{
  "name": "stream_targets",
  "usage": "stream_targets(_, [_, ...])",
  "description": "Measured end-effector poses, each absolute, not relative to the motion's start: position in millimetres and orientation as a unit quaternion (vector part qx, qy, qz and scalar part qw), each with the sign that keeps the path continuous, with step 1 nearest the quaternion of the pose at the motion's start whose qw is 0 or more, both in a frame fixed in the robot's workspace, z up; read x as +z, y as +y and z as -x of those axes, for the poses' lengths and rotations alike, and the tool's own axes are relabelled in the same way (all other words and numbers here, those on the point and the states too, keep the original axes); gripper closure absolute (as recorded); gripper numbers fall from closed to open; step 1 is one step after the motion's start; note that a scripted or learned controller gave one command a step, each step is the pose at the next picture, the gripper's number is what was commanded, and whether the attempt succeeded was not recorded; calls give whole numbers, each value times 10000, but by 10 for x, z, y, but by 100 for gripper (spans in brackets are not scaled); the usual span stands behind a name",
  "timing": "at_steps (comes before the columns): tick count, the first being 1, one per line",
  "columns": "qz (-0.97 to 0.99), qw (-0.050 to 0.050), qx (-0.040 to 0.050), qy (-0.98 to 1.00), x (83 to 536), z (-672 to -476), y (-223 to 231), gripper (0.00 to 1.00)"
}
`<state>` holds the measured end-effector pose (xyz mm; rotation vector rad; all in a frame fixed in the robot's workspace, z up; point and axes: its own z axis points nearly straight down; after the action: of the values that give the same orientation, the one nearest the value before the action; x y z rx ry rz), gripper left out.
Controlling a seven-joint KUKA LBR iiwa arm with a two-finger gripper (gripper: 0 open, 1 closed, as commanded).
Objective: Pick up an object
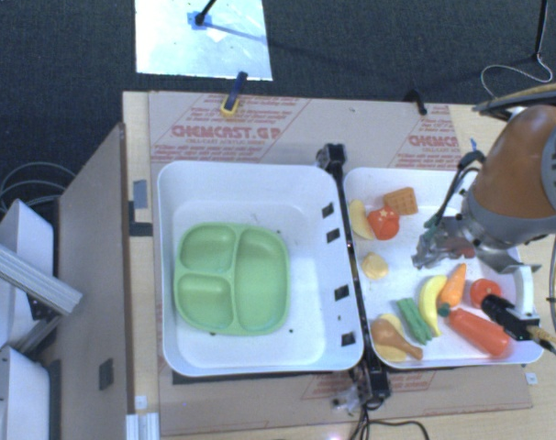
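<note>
We note the nearest candidate, a small orange carrot [454,285], lying tilted in the right bin [416,180] between a yellow banana [430,302] and a red tomato [484,291]; it looks smooth, tapered and plastic. The gripper [432,248] hangs just up and left of it with nothing between the fingers, and we cannot tell whether they stand apart or together. We judge this the approach step; the next move calls for centring over the carrot and descending.

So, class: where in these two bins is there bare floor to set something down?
Left bin: bare floor all round the green tray, widest above it. Right bin: a small patch along the top wall above the cracker; lower down, toy food crowds around the hand.
</note>
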<state>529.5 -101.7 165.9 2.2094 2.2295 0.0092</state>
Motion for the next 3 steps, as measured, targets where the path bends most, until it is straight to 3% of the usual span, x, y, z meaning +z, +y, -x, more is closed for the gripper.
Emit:
stream_targets(1, [-7026, 5, 22, 7115, 1856, -5263, -141, 100])
stream_targets(2, [-7004, -24, 29, 7138, 1769, -5229, 1329, 100])
stream_targets(3, [-7043, 8, 35, 7099, 2433, -5055, 1480, 100])
